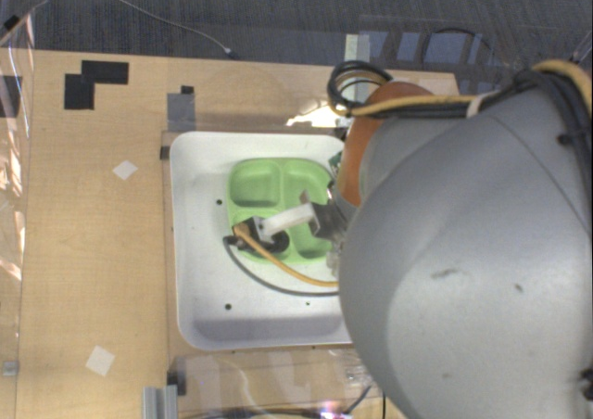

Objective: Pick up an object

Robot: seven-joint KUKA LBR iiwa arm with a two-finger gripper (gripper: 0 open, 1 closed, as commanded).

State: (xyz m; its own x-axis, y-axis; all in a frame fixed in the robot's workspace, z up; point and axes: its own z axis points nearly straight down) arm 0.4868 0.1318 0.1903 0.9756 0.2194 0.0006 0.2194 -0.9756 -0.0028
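Since the hand [322, 220] hovers at the three o'clock edge of the green tray [264, 182], the tray spreads toward nine; its grip I cannot tell.

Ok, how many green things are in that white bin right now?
1: a green divided tray sits in the middle of the white bin. The arm covers the bin's right side, so more could be hidden there.

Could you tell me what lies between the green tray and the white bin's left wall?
The camera view shows bare floor, save a tiny dark speck, between the green divided plastic tray and the shallow white bin's left wall.
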